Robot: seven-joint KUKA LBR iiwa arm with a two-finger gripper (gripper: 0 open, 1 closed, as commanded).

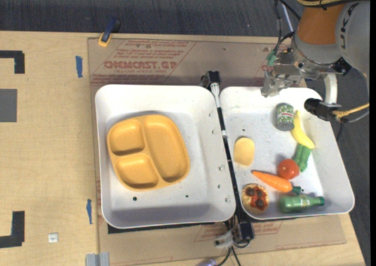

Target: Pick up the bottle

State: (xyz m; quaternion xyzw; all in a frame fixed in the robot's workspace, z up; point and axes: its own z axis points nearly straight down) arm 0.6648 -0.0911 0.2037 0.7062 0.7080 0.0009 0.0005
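Note:
The bottle (301, 202) is green with a dark cap and lies on its side at the near right corner of the right bin (335, 159). My gripper (275, 86) hangs over the far edge of that bin, well away from the bottle and nearest to a green can (285, 115). Nothing can be seen held in it.
The right bin also holds a banana (302, 133), a green vegetable (302, 157), a tomato (288, 168), a carrot (272, 181), a pizza slice (254, 197) and a pale yellow piece (244, 151). A yellow divided plate (147, 151) lies in the left bin (111, 106).

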